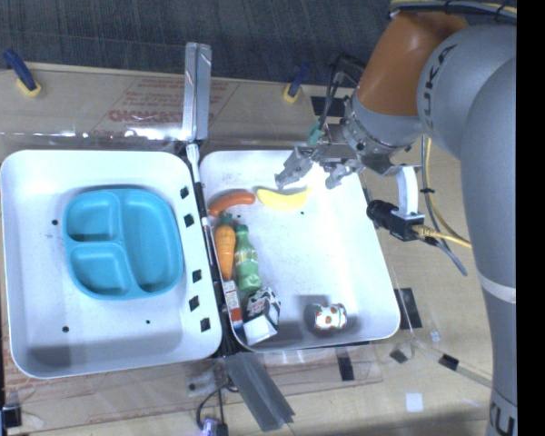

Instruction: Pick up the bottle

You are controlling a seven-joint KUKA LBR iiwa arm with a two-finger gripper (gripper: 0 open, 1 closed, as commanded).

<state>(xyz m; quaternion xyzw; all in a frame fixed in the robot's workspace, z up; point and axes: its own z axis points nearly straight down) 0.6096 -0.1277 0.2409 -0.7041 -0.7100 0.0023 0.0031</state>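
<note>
A green bottle (246,263) with a green cap lies along the left wall of the right bin (363,243), beside a carrot (224,247). My gripper (312,169) hangs over the bin's far part, above and just right of a yellow banana (282,198). Its two fingers are spread apart and open, with nothing between them. The bottle lies well to the lower left of the gripper, about a hand's width away.
A sausage (231,200) lies at the right bin's far left corner. A small carton (260,312) and a patterned ball (328,317) sit near its front wall. The left bin (27,271) holds a blue divided plate (124,241).
</note>
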